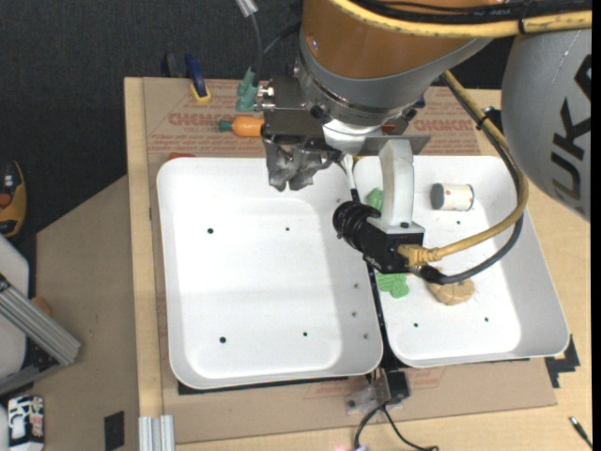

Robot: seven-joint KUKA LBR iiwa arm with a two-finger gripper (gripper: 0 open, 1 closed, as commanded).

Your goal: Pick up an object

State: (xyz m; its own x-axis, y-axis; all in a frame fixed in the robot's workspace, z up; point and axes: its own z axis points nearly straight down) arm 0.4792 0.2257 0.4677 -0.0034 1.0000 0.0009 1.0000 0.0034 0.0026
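jaws over smooth left bin (254,280); white cylinder (452,195), tan lump (453,292) in right bin (507,318).

Cylinder (453,195) behind lump (453,292) in right bin (507,319), left bin (254,280) alongside

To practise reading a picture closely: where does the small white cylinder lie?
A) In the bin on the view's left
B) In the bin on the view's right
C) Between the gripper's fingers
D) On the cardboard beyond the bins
B: the white cylinder lies on the floor of the right-hand bin, towards its far wall, with a tan lump nearer the camera in the same bin.
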